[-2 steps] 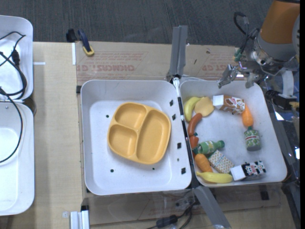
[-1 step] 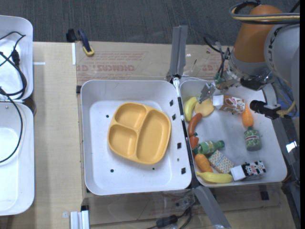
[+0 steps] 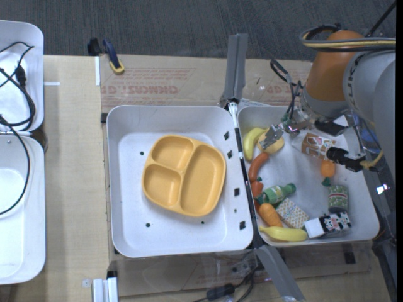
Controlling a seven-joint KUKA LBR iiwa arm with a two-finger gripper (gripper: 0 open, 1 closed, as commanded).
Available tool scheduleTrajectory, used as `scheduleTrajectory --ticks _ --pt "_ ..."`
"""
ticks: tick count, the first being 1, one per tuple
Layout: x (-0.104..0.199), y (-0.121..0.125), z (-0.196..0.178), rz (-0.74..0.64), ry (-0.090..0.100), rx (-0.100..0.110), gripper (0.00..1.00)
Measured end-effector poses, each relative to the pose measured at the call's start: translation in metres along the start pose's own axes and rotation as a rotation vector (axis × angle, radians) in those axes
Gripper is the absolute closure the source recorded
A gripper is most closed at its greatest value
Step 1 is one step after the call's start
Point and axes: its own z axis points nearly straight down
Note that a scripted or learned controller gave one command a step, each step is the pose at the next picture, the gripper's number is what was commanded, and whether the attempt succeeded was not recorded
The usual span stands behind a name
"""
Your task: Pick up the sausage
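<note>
The sausage (image 3: 257, 165), an orange-red curved piece, lies along the left wall of the right bin (image 3: 368, 197), just below a yellow-green banana (image 3: 251, 141). My gripper (image 3: 276, 134) hangs low over the bin's upper left part, beside that banana and over a small yellow piece (image 3: 274, 145). It is up and to the right of the sausage's top end and apart from it. The grey arm with its orange band (image 3: 332, 68) reaches in from the upper right.
Around the sausage lie a green bottle (image 3: 278, 194), a carrot (image 3: 269, 214), a second banana (image 3: 284, 234), a cow-patterned box (image 3: 330, 224), a green can (image 3: 338, 198) and a brown packet (image 3: 316, 145). The left bin (image 3: 126, 225) holds a yellow divided plate (image 3: 184, 175).
</note>
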Motion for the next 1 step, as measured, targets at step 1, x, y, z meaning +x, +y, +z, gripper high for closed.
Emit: scheduleTrajectory --ticks 1 --pt "0.0273 -0.052 0.0003 0.391 0.001 0.001 0.0"
